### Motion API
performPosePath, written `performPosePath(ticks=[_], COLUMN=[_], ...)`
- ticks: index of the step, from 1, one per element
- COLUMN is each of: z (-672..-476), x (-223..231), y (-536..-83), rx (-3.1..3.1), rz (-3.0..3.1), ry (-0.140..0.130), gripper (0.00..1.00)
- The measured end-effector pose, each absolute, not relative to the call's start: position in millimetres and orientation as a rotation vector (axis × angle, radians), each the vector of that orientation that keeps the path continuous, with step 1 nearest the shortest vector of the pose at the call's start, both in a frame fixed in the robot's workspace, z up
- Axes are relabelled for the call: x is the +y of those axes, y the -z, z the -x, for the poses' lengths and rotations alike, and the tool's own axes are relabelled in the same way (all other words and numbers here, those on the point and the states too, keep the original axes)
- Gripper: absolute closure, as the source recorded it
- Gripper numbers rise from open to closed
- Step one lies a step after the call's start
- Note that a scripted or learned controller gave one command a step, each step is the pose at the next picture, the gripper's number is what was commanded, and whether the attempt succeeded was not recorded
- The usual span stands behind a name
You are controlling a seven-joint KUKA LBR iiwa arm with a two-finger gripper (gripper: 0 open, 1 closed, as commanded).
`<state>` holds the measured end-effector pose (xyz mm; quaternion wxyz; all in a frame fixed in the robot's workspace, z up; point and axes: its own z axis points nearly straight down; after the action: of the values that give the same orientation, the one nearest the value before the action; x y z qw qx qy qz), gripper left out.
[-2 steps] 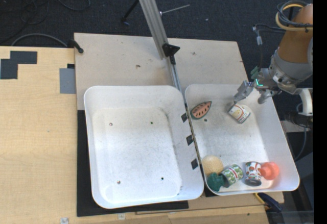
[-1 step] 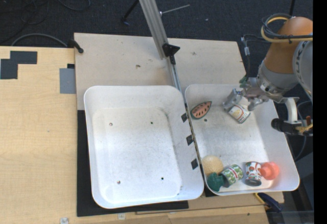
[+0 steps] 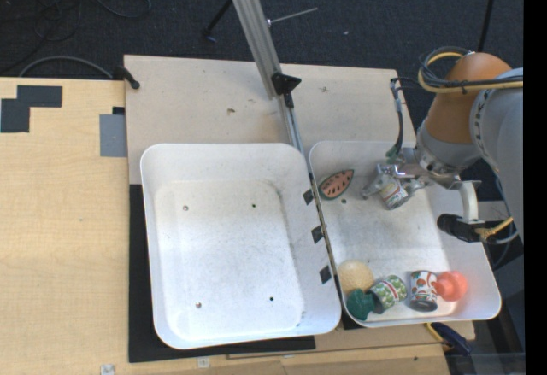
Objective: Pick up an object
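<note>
- The worktop point(image 3: 214, 104) carries two shallow white bins side by side: the left bin point(image 3: 162, 168) and the right bin point(image 3: 479, 301), which has all the loose things in it.
- The arm point(image 3: 479, 121) reaches in from the right and hangs over the upper half of the right bin.
- The gripper point(image 3: 389, 185) sits low over bare bin floor, near nothing graspable; how far apart it stands I cannot tell, and nothing shows in its hold.
- A brown leaf-shaped object point(image 3: 337, 184) lies just left of the gripper, close to the bin's left wall, apart from it.
- Along the near edge cluster a yellow ball point(image 3: 355, 272), a green toy point(image 3: 361, 304), two small patterned cans point(image 3: 410, 290) and an orange piece point(image 3: 452, 285), well apart from the gripper.
- Judged step: the approach, with no object yet taken. The next move calls for shifting left onto the leaf-shaped object, or travelling toward the near cluster, then centring over one piece before descending.
</note>
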<state>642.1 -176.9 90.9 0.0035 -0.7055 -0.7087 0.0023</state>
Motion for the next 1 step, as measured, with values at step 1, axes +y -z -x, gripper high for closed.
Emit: performPosePath(ticks=[1], z=[-643.9], x=[-177.1], y=[-104.7], rx=[-2.228], rz=[2.212], ry=[-0.003], gripper=[1.00])
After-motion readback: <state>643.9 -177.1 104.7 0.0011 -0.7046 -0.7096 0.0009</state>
